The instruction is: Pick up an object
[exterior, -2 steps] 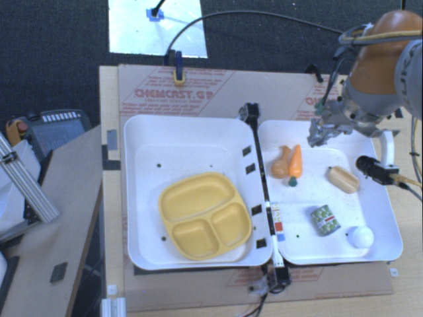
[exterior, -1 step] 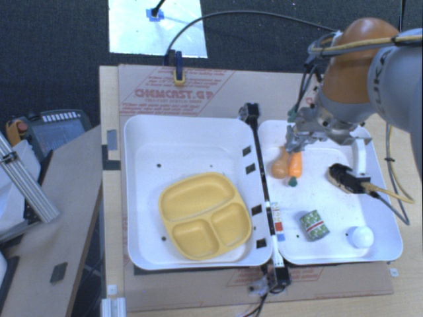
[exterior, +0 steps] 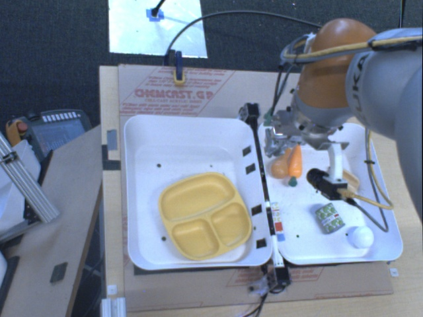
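Our hand (exterior: 275, 149) hangs just beside the carrot (exterior: 295, 161); we cannot tell whether it is open or closed, and we judge nothing lifted yet.

One readable print
Red "CHEMCAST GP" stands on the brown sheet (exterior: 218, 84) at twelve o'clock of the left bin (exterior: 188, 140).

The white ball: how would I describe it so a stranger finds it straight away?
Look in the right bin, not the one holding the yellow tray. Go to its near right corner. The ball sits there beside a green-patterned block, and it is the only plain white round thing.
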`<state>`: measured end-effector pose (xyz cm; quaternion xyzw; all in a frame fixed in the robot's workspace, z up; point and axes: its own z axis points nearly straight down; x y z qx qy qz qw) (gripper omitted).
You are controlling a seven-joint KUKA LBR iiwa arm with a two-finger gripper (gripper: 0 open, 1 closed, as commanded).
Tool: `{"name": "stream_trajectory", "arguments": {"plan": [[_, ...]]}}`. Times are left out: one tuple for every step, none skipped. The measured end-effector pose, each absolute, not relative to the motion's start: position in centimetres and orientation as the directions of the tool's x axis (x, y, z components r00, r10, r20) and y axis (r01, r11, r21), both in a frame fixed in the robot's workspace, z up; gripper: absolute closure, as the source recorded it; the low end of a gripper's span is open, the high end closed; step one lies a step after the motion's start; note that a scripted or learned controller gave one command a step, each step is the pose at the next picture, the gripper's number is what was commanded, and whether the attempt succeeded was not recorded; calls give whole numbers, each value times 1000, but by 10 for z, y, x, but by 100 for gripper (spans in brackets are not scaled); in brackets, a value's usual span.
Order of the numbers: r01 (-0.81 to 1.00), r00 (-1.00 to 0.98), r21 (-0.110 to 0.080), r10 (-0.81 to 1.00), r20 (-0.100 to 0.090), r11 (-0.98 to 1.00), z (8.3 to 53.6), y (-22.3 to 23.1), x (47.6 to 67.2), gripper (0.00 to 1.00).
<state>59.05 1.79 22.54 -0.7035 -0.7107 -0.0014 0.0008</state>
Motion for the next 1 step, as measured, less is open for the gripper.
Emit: {"name": "stream_trajectory", "arguments": {"plan": [[1000, -10, -1, 1000, 3, 10, 215, 71, 578, 100]]}}
